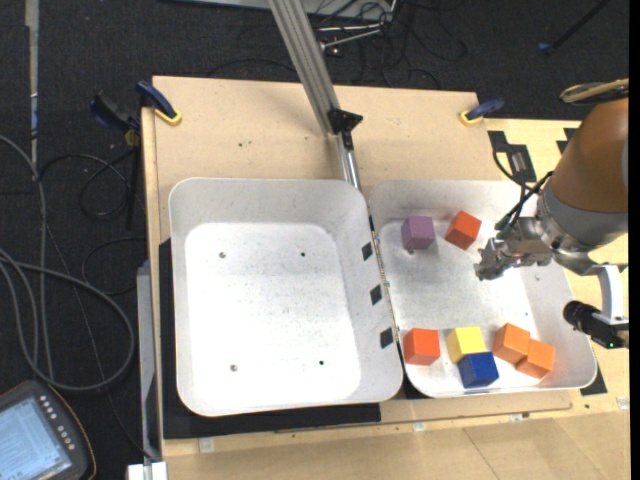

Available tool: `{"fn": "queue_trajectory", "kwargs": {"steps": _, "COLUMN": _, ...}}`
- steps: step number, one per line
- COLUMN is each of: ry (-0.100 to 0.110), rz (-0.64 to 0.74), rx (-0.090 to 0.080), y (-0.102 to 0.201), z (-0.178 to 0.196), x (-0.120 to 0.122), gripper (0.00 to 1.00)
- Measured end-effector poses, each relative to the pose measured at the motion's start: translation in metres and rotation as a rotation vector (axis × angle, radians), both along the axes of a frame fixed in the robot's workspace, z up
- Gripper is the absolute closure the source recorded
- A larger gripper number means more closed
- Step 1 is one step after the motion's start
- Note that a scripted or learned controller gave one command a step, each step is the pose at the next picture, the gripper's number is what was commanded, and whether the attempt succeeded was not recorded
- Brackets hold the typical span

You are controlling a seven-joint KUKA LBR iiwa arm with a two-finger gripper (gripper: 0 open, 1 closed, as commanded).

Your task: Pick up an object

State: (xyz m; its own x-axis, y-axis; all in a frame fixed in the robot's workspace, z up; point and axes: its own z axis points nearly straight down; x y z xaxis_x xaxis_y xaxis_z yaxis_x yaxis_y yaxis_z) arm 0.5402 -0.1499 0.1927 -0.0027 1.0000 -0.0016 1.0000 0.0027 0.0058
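Plywood bench [260, 128] stands on dark carpet with cables, and carries two shallow white speckled bins with rounded corners. Left bin [265, 298] lies well left of the pincer [490, 265]; right bin [440, 298] is under it. I cannot tell the pincer's state. Matte cubes: purple [418, 233] and orange [463, 229] just left of the pincer; orange [422, 345], yellow [465, 342], blue [478, 369] and two more orange [525, 349] nearer the camera.

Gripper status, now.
Gripper: open or shut cannot be told from this view; it sits above the right bin floor beside the orange block, with no block seen in it.
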Motion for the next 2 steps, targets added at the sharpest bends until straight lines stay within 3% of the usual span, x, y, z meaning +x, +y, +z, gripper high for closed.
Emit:
{"fn": "queue_trajectory", "kwargs": {"steps": 1, "ry": -0.002, "rz": 0.002, "rx": -0.001, "y": 0.010, "z": 0.053, "x": -0.002, "gripper": 1.00}}
{"fn": "queue_trajectory", "kwargs": {"steps": 2, "ry": 0.002, "rz": 0.006, "rx": 0.003, "y": 0.059, "z": 0.061, "x": 0.022, "gripper": 1.00}}
